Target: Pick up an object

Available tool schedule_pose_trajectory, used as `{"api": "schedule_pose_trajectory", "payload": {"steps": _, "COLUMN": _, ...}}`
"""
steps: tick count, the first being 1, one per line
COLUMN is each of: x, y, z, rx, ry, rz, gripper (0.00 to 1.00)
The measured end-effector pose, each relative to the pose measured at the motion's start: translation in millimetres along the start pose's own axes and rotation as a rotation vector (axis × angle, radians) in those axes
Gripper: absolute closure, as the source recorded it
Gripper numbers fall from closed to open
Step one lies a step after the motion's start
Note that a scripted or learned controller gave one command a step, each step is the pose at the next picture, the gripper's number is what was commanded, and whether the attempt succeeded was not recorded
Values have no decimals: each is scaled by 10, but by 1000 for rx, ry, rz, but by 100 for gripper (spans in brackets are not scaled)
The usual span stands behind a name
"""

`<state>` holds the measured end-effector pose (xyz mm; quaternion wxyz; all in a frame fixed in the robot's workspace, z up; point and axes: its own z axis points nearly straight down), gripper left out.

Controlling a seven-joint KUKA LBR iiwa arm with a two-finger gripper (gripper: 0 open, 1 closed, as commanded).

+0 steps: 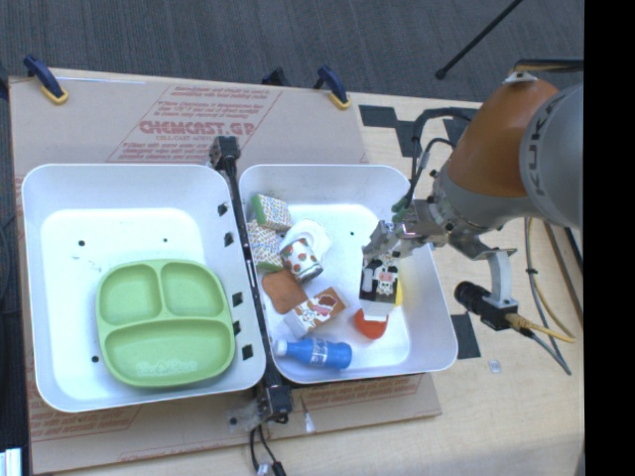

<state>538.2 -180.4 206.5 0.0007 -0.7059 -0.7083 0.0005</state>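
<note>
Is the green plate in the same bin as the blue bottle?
No, the green plate lies in the left bin, while the blue bottle lies in the right bin.

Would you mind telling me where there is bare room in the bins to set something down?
Left bin: bare floor behind and left of the green divided plate. Right bin: crowded along its left and front; small bare patch at its back right, behind the gripper.

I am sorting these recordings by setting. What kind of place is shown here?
Probably a robotics lab bench for grasping trials. A grey and orange arm reaches over two white bins clamped on cardboard; one holds a green divided plate, the other mixed small items like a blue bottle.
</note>
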Motion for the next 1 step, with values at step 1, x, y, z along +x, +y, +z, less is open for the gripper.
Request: {"api": "schedule_pose_trajectory", "payload": {"steps": 1, "x": 558, "y": -613, "z": -795, "rx": -1, "ry": 0, "rz": -3, "gripper": 100}}
